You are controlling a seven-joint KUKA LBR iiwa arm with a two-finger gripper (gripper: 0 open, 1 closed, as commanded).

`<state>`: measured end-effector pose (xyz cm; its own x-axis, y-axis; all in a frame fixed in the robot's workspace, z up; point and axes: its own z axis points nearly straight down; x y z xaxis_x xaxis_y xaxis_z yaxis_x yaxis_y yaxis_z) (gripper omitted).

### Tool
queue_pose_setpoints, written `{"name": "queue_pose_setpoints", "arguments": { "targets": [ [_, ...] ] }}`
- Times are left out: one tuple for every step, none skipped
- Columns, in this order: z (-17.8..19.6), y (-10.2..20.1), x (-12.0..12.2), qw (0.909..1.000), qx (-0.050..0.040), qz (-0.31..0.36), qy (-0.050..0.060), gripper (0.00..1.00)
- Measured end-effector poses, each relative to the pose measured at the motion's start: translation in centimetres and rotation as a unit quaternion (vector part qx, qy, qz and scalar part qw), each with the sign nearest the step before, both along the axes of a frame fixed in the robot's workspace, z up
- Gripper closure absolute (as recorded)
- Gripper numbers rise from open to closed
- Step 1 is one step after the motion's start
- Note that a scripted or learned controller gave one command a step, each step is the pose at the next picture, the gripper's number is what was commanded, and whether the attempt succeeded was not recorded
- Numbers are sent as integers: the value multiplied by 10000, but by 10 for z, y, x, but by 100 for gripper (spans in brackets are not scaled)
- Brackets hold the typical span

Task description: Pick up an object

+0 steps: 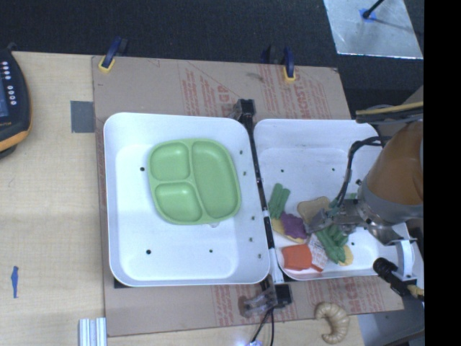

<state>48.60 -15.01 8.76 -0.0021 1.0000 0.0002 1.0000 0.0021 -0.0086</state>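
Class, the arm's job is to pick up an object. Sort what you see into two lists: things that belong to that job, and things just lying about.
Part of the job:
- tool, down among the pile
- green toy
- purple toy
- orange-red block
- right bin holding them

Just lying about:
- green divided plate in the left bin
- blue clamps
- curled tan object on the bench

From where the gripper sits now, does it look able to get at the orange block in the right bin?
Probably yes. The gripper hangs low over the pile in the right bin, and the orange block lies close by at the near rim, its top uncovered. A dark green piece beside it might crowd the fingers.
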Motion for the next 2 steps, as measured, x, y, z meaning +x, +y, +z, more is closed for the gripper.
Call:
{"name": "queue_pose_setpoints", "arguments": {
  "targets": [
    [14, 1, 1, 10000, 0, 19, -15, 100],
    [14, 1, 1, 10000, 0, 19, -16, 0]
  ]
}}
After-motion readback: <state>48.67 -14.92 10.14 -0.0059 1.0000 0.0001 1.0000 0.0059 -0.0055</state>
